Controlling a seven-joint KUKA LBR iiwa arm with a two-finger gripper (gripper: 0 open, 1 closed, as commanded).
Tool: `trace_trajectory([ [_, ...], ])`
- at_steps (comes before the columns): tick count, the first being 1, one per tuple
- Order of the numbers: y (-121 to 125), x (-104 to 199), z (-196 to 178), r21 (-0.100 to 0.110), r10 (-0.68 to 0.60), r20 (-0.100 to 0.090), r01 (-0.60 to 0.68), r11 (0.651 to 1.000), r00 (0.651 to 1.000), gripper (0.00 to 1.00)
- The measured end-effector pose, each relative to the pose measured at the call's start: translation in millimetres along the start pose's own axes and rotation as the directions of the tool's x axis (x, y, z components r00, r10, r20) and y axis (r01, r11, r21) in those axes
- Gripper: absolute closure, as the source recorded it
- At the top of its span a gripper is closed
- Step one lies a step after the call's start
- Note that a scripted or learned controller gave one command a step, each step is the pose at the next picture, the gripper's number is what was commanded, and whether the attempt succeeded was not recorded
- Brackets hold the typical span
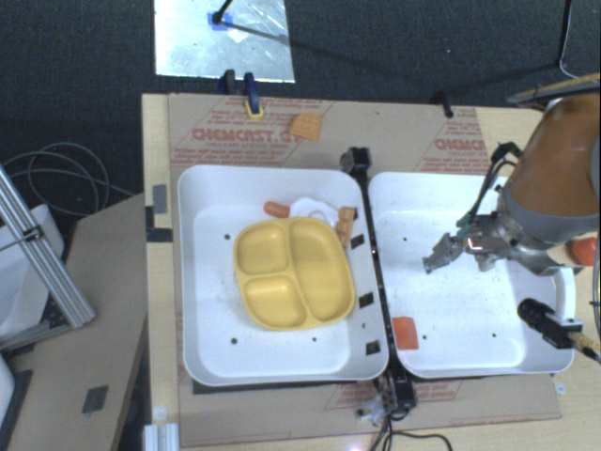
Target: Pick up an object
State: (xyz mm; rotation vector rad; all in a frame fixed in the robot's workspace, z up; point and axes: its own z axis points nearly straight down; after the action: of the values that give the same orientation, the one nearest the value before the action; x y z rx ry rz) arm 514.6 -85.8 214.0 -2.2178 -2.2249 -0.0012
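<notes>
Objects for you to pick from sit in both bins. Your left bin [202,252] carries a yellow divided plate [293,272] lying flat near its middle. Just behind the plate you have a small orange sausage-shaped piece [276,209], a white item [313,209] partly tucked under the plate's far rim, and a tan block [346,220] close to the divider between the bins. In your right bin [470,350], a small orange-red block [405,333] lies at the near left corner, touching or almost touching the wall there.

Your gripper [439,257] hangs over the middle of the right bin, pointing toward the left — well apart from the orange-red block and from everything in the other bin. You cannot tell from this view how far the jaws stand apart, and nothing shows between them.

Outside the bins, a tan square piece [305,126] rests on the cardboard behind the left bin, near a blue-and-yellow clamp [252,97] at the far edge.
</notes>
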Motion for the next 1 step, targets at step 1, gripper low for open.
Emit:
trace_trajectory([
  [1,-5.8,-57.2,-99.4,-0.012,0.006,0.006,-0.006,1.000,1.000,0.00],
])
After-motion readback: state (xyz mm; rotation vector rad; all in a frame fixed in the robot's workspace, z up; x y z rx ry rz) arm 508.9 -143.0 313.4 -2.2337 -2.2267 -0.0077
